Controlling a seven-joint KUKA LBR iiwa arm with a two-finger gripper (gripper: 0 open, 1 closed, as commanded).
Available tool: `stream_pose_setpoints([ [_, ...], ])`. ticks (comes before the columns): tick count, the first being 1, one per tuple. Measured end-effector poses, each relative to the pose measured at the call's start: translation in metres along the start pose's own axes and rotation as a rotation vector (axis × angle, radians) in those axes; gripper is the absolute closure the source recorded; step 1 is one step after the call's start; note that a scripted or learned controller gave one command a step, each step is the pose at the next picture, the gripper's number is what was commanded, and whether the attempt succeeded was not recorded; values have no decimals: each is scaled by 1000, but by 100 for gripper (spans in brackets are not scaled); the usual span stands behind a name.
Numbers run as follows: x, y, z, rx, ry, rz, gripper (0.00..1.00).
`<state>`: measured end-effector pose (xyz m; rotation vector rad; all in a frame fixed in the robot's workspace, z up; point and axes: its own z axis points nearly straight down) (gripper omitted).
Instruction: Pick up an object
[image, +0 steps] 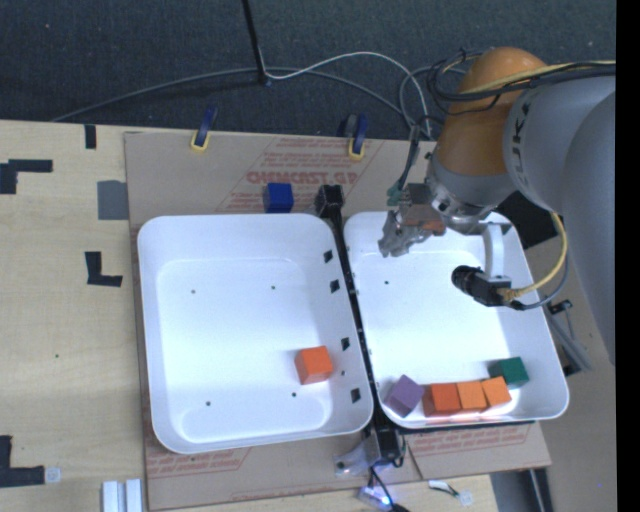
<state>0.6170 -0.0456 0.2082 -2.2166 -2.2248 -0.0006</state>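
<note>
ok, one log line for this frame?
gripper: above right bin far end, nothing visibly held | left bin: orange cube | right bin near wall: purple, orange, green blocks

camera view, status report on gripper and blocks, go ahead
Two-finger gripper high over right white bin, far end, nothing seen between fingers. Orange cube alone in left white bin. Purple cube, two orange cubes, green cube along right bin's near wall.
</note>
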Motion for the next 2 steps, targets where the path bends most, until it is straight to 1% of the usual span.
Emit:
stream_pose_setpoints([
  [1, 47, -3, -2, 0, 0, 0, 100],
  [2, 102, -24, -17, -1, 0, -2, 100],
])
